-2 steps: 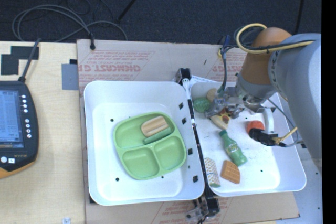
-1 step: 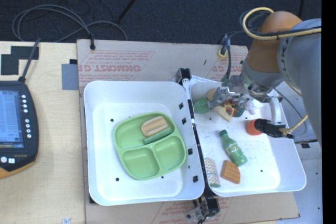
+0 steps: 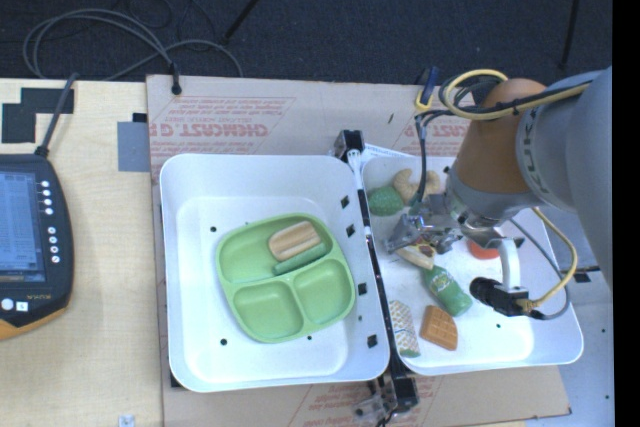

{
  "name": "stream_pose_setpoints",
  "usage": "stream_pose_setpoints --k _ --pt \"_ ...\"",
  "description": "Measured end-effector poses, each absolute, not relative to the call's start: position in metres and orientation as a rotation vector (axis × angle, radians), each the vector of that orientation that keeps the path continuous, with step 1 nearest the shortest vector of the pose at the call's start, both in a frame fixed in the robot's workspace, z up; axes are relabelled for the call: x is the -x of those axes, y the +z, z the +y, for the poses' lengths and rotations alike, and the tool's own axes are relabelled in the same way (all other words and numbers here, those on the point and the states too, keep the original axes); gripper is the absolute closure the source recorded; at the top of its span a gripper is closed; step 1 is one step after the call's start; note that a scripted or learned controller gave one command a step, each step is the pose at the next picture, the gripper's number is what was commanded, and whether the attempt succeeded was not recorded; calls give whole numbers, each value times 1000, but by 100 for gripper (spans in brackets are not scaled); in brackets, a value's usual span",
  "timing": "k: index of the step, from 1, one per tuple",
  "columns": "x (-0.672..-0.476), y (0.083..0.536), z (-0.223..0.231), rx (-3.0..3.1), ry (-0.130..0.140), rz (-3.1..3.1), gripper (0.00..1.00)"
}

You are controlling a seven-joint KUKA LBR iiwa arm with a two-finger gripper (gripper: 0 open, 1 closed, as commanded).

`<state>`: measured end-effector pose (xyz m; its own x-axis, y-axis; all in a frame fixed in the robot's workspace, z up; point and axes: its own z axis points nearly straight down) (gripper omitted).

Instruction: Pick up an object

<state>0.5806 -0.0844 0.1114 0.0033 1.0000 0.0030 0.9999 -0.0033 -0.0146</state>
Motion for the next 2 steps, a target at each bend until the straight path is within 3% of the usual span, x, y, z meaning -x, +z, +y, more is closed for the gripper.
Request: stream_pose_setpoints --k 1,2 --pt "-537 252 -34 2215 -5 -2227 100" --pt "-506 352 33 2212 -5 -2232 100"
